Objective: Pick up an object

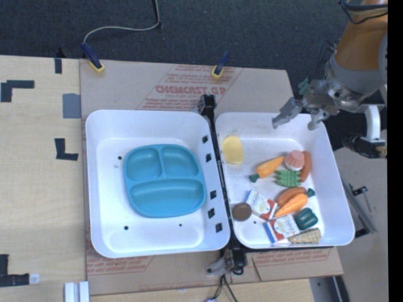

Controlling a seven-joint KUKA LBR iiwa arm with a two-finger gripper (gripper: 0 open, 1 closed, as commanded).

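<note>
Brown cardboard covers the bench beneath two white bins. At nine o'clock, the left bin holds a blue divided plate. At three o'clock, the right bin holds toy food: a yellow piece toward ten o'clock, carrots at centre, a brown disc toward seven. Above its one o'clock rim hangs the gripper, fingers spread apart and gripping nothing.

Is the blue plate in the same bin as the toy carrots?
No, the blue plate lies in the left bin, while the carrots lie in the right bin.
</note>
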